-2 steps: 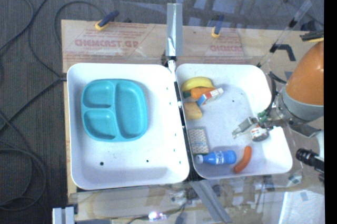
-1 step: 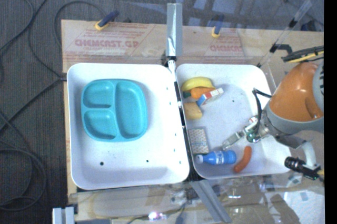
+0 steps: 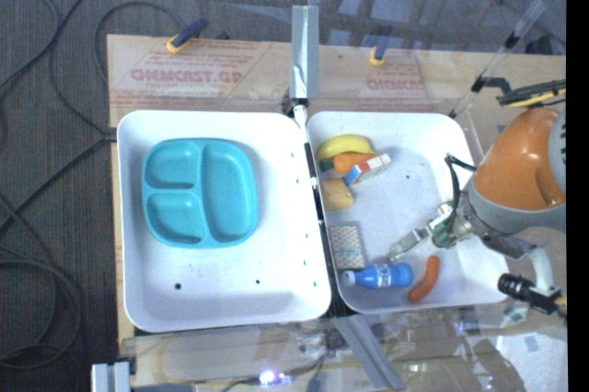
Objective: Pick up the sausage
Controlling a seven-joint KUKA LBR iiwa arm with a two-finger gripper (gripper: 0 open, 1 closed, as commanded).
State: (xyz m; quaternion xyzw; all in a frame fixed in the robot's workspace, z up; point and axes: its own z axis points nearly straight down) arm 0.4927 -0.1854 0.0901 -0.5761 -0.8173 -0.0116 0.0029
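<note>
Two shallow white bins sit side by side on a wooden bench, seen from above at a slant. The left bin (image 3: 276, 289) holds a turquoise divided plate (image 3: 200, 191) toward its far left, with bare white floor around it, widest along the near edge. The right bin (image 3: 405, 128) is more crowded: along its left wall, from far to near, lie a banana (image 3: 345, 144), an orange carrot-like piece (image 3: 348, 162), a small white tube with red and blue markings (image 3: 373, 166), a tan bread-like piece (image 3: 337, 193) and a woven square pad (image 3: 346, 244). The bin's middle and far right stay open.

The sausage (image 3: 423, 279) is a short reddish-orange link with rounded ends, lying tilted near the right bin's near edge, just right of a blue bottle with a white cap (image 3: 379, 276).

The gripper (image 3: 419, 236) reaches in from the right, above and just beyond the sausage, nothing between its fingers; its slim fingers look apart, released.

Faint red printing on the bench board beyond the left bin (image 3: 175, 75) is too blurred to read for certain.
</note>
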